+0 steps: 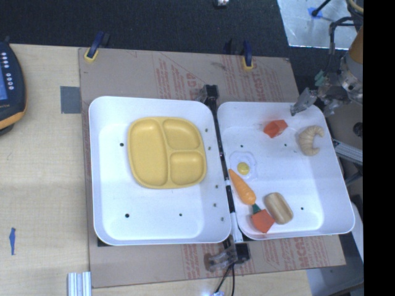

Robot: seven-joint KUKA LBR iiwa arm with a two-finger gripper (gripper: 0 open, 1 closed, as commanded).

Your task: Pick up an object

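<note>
The right bin (321,184) holds several toy foods. A red block (275,128) and a beige croissant (310,139) lie near its far edge. A fried egg (243,166) and an orange carrot (243,188) lie along its left wall. A tan bun (278,207) and a red wedge (262,221) sit at the near edge. My gripper (313,103) hangs over the bin's far right corner, above and just beyond the croissant. It is open, with nothing between its fingers.
The left bin (111,208) holds a yellow divided plate (166,151). A black divider with clips (212,94) runs between the bins. A handheld controller (9,85) lies at the bench's left edge. Blue and yellow clamps (247,55) hold the cardboard sheet.
</note>
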